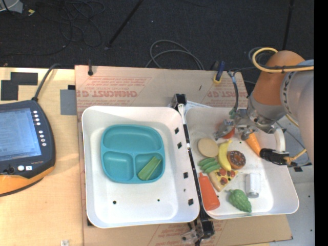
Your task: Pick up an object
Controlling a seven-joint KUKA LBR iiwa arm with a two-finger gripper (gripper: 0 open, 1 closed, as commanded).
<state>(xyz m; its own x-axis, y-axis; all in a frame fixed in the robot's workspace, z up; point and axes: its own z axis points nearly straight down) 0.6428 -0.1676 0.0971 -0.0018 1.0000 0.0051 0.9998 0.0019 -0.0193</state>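
teal against white: a three-part plate [133, 152] sits in the left bin [97, 188], a green slice [149, 167] lying in its lower right compartment. the right bin [287, 199] holds the toy food, bunched together: a banana [224, 156], a chocolate doughnut [237, 159] touching it, a tan round cookie [208, 147], a pizza slice [224, 178], a green leafy piece [240, 200], an orange carrot [253, 143]. the gripper [237, 126] is low over that bin's upper end, near the carrot; i cannot tell how it is set. a tablet [20, 137] lies far left.
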